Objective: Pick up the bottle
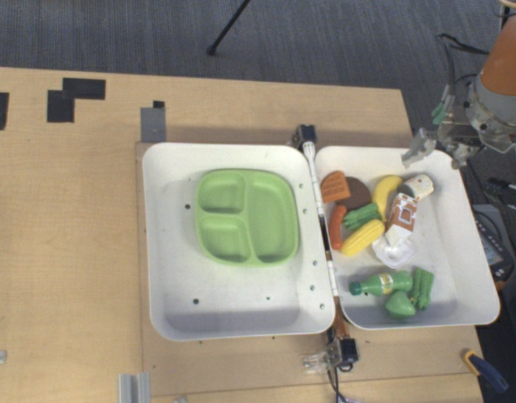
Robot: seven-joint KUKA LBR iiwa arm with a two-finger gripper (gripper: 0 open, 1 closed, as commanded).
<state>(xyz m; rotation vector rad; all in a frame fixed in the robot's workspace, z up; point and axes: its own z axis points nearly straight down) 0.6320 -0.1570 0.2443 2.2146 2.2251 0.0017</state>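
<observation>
The bottle [381, 285] is small and green with a yellow label. It lies on its side near the front of the right bin [476, 250], with its cap pointing left. My gripper [435, 149] hangs over the bin's far right corner, well behind the bottle and apart from it. It is open, with nothing between its fingers. A white and brown carton [405, 208] lies just in front of it.
Packed into the right bin are a banana [386, 193], corn [361, 238], a carrot [337, 223], a green pepper [401, 306] touching the bottle, and other toy food. The left bin [170, 225] holds a green divided plate [245, 217].
</observation>
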